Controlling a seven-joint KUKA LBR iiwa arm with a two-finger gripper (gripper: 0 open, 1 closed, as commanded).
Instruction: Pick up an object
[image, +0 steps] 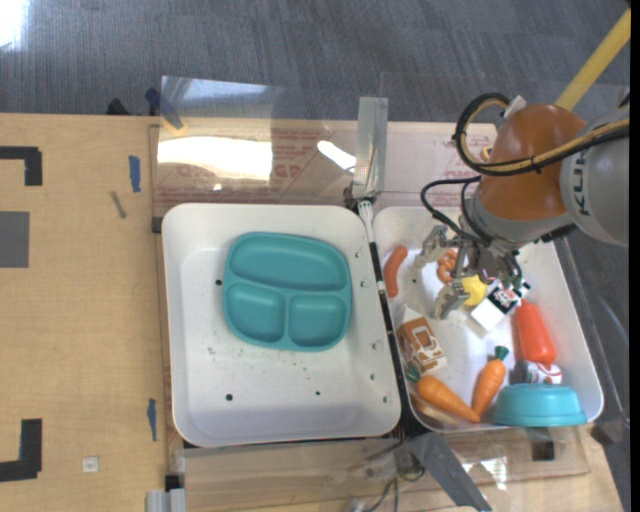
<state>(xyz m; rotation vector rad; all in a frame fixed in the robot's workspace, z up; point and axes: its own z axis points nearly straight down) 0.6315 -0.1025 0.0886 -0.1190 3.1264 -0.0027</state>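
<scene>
Hovering gripper (463, 285) above small yellow toy (472, 291).

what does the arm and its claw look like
The arm is grey with a rounded orange band above the wrist. Black cables loop around the band. The claw below is a small cluster of silver metal parts.

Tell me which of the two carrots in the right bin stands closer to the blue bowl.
The smaller carrot, tilted nearly upright with its green top up, just left of the blue bowl. The larger carrot lies flatter, farther left.
</scene>
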